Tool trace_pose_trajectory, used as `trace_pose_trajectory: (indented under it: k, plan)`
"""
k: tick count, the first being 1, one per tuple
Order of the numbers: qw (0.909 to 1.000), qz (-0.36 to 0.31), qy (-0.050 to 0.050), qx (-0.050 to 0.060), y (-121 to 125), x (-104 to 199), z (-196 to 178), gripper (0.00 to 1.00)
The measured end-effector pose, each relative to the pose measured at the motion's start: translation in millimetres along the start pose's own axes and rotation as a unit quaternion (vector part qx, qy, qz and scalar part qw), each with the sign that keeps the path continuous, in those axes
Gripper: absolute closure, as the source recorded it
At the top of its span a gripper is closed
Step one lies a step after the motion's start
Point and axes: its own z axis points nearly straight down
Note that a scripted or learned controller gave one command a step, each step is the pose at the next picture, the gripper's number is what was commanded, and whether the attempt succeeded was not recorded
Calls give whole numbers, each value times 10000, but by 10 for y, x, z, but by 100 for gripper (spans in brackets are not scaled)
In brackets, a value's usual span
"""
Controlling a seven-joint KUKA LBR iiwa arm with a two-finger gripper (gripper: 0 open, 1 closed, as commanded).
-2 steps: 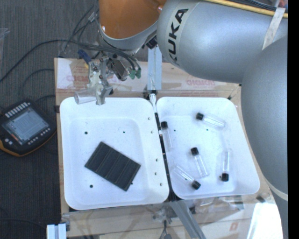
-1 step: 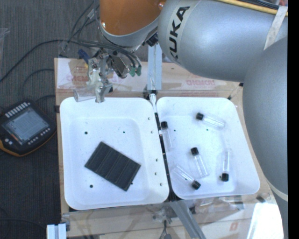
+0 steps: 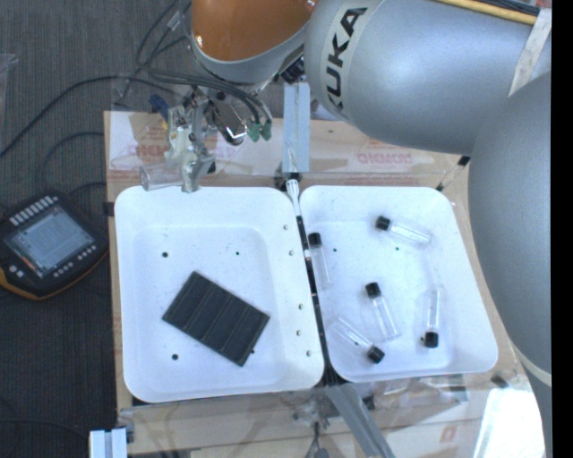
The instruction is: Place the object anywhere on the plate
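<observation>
Progress: Judging by the layout, nothing has reached the dark ribbed rectangular plate (image 3: 216, 318), which lies bare and askew on the floor of the left white shallow bin (image 3: 152, 376); the whole placement looks still to do.
Objects: Five small clear glass vials with black caps lie scattered in the right white shallow bin (image 3: 466, 353) — one along the divider (image 3: 318, 258), one near the far wall (image 3: 402, 231), one at the centre (image 3: 380, 309), one at the near side (image 3: 358, 339), and one toward the right wall (image 3: 432, 315).
Arm: The grey KUKA arm (image 3: 421, 72) sweeps in from the right, its orange band (image 3: 246, 25) high over the far edge of the bench.
Gripper: The two-finger gripper (image 3: 190, 174) hangs at the far rim of the left bin, well apart from the vials. A clear, vial-like shape (image 3: 154, 179) shows at its fingers, but whether they are clamped on it cannot be told.
Remaining: If a vial is in hand, it needs carrying toward the near side and down to the plate; otherwise a pick from the right bin comes first.
</observation>
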Motion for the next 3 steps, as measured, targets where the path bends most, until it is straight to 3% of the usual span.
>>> trace_pose_trajectory:
  k: [3]
  plan:
    - [9999,5,-65,-86,28,-42,-275,100]
